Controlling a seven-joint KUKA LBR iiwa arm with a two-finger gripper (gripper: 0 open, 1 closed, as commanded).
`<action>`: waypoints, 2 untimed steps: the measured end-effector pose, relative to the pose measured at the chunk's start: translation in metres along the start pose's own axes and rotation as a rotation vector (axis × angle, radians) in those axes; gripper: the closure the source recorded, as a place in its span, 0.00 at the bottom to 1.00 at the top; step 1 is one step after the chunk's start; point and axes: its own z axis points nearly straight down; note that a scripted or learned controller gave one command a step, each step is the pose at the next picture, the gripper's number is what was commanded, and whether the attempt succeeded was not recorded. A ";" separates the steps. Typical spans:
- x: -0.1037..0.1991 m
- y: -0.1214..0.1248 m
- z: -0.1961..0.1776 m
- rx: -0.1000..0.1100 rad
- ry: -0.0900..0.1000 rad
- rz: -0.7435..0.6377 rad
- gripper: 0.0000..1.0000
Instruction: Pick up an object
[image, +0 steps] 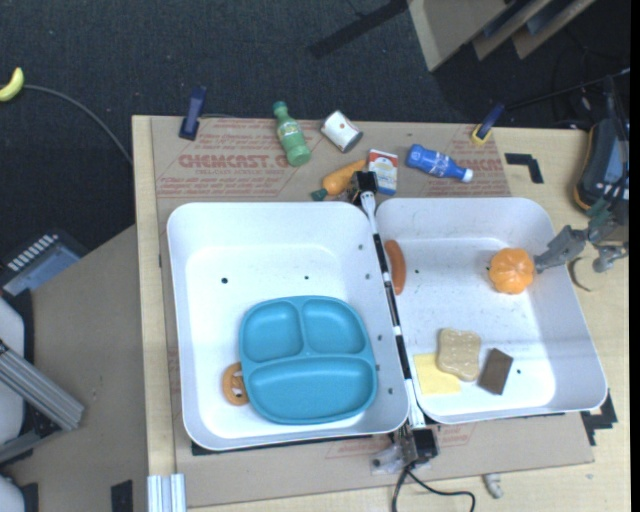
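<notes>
Found the gripper (572, 248) low over the right rim of the right bin (560, 330), reaching in from the right side of the view. Could not tell how far it was open, and saw nothing clearly held in it.

Noted a round orange fruit (512, 271) just beside the gripper, on its left and slightly nearer to the camera, lying on the floor of the same bin. Could not tell whether the two were touching.

Noted further things in that bin, below and to the left of the gripper: a tan cracker (459, 353), a brown block (496, 370) just beside it, and a yellow slice (433, 376) partly under the cracker. Saw a reddish sausage (396, 266) well to the left of the gripper, against the wall between the bins.

Saw the left bin (200, 250) far to the left of the gripper, with a blue divided plate (305, 358) and a small pretzel (234, 384) at the plate's edge.

Noted, on the surface (230, 160) beyond the bins, up and to the left of the gripper, a blue bottle (438, 162), a small carton (382, 170), a white can (341, 130) and a green bottle (292, 134).
</notes>
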 end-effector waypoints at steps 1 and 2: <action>-0.014 0.054 0.108 0.002 0.001 -0.001 0.00; -0.008 0.076 0.178 0.004 0.011 -0.005 0.00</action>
